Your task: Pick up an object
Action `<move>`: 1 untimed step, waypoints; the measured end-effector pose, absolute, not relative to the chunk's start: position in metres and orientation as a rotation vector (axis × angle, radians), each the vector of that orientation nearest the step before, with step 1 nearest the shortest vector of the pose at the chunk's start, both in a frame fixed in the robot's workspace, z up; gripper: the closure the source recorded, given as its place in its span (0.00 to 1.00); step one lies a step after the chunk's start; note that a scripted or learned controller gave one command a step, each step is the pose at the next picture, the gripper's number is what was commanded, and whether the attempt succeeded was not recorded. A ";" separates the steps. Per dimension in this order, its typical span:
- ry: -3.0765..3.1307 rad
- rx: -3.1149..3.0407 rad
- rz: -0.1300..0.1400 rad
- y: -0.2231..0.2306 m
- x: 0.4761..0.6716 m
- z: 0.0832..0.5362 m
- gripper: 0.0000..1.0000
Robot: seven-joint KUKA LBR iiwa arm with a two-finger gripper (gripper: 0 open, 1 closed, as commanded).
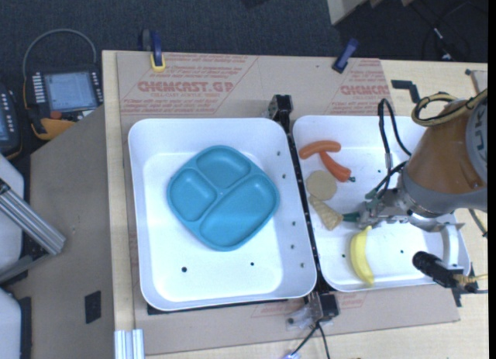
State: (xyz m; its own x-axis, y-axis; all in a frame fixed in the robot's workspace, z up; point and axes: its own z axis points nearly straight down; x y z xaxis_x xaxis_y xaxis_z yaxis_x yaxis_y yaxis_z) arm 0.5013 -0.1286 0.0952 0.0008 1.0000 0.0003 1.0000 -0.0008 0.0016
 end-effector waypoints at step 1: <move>2.220 2.216 0.005 -0.119 0.501 0.145 1.00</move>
